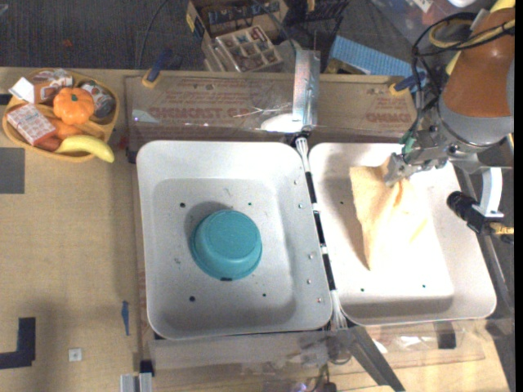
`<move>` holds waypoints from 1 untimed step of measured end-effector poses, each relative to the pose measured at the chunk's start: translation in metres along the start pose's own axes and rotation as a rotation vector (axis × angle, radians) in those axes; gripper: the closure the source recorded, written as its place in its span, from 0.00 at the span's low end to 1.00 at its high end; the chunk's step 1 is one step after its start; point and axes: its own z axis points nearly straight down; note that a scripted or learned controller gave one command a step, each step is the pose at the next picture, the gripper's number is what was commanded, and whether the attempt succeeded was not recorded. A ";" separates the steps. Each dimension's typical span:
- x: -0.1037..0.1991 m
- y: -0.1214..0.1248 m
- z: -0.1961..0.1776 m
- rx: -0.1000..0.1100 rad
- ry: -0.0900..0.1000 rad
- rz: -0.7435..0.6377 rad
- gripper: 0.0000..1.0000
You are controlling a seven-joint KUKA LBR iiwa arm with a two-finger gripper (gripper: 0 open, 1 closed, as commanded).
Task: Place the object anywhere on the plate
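the tan cloth (377, 207) hangs in the right bin (470, 296), its top corner pinched in the hand (399, 170) at its 12 o'clock. it looks light, limp and floppy. the teal plate (227, 244) sits in the left bin (163, 178).

- You have two white bins: the left bin (163, 178) and the right bin (466, 292).
- Your plate (227, 244) is plain teal (no pattern that you can make out).
- The cloth (374, 207) is pale tan.
- The arm (482, 80) is grey with an orange band.
- The bench (65, 251) is light wood-brown.
- The basket (57, 117) holds an orange pumpkin (73, 106) and a yellow banana (86, 146).
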 end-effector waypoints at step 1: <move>0.057 -0.007 -0.005 0.003 0.004 -0.398 1.00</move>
